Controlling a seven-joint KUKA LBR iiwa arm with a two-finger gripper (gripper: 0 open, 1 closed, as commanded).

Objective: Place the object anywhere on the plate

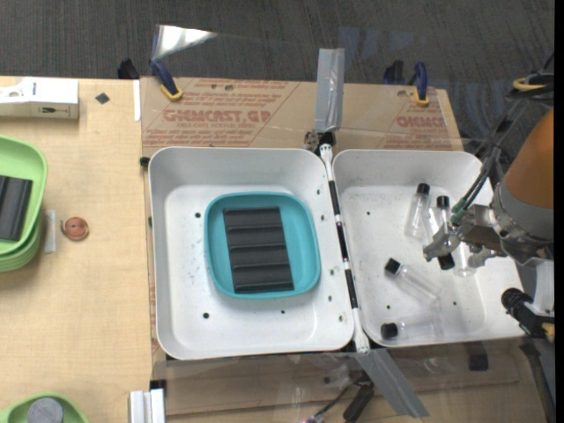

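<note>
Fingers: whether they stand open or closed cannot be told; the gripper (449, 252) hangs low at the right bin's (370, 170) three o'clock side among clear vials (416, 280) with black caps; none is visibly held; the teal plate (308, 236) with its dark insert (256, 248) fills the left bin's (176, 307) centre; better to settle on one vial, lift above the shared rim, travel toward nine o'clock over open room.

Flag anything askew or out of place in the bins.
The clear vials with black caps lie scattered at different angles across the right bin, none upright. The gripper sits low among them. In the left bin, the teal plate sits square, holding a dark ribbed insert rather than a vial.
</note>
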